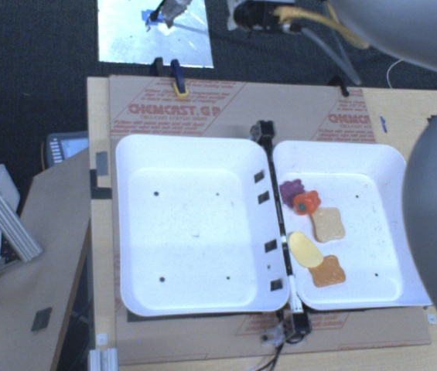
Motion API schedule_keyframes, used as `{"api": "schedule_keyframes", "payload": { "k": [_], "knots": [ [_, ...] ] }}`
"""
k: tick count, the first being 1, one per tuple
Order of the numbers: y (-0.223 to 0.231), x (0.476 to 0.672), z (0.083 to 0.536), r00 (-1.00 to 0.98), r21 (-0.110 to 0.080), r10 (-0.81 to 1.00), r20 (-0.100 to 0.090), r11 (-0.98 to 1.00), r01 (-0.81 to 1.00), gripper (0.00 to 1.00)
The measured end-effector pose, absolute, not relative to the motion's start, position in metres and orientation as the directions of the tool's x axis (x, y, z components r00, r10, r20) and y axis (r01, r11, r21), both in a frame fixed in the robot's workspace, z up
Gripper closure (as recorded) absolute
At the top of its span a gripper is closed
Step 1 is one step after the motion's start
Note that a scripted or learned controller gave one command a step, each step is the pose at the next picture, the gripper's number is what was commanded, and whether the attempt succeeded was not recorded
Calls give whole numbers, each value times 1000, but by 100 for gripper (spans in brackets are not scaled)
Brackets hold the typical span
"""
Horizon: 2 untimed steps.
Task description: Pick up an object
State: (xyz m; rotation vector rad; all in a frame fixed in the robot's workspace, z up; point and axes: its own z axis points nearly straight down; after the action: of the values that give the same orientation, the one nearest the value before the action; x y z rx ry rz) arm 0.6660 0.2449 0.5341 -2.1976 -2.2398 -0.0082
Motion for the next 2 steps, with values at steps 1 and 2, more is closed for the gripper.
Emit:
{"api": "schedule_keyframes", "payload": {
  "k": [1,2],
  "knots": [
    [235,668,547,-8,4,1000,2,8,1000,100],
    [234,647,357,0,-16,1000,-5,-1,1000,100]
  ]
}}
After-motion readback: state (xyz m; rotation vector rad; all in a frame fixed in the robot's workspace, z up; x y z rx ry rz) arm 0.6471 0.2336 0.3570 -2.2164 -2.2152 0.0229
